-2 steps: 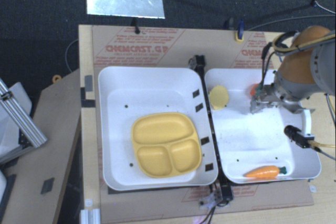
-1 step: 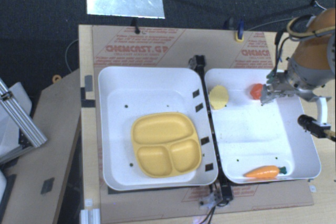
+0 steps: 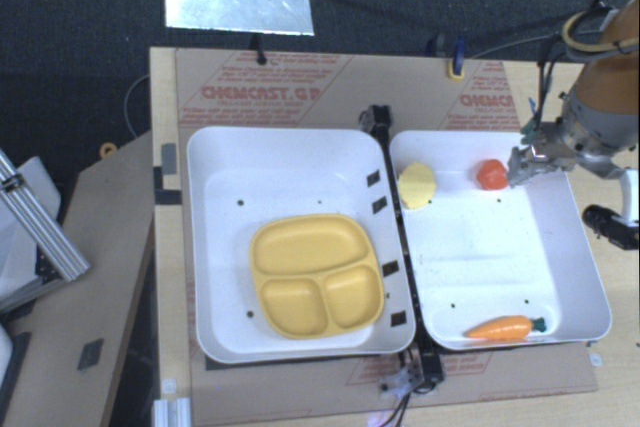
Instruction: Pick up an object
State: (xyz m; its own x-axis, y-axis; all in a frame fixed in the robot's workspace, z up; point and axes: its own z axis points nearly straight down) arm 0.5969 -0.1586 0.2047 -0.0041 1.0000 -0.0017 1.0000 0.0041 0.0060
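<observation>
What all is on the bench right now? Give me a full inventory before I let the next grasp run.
Shallow white plastic bins: two, white, side by side on the bench.
Yellow three-compartment plastic tray: one, yellow, left bin, near front.
Pale yellow round toy: one, yellow, right bin, far left corner.
Red round toy: one, red-orange, right bin, far side, beside the gripper.
Orange toy carrot: one, orange with green tip, right bin, front edge.
Gripper: one, grey, over right bin's far right.

"CHEMCAST GP" on board [image 3: 262, 80] (red print)
</observation>
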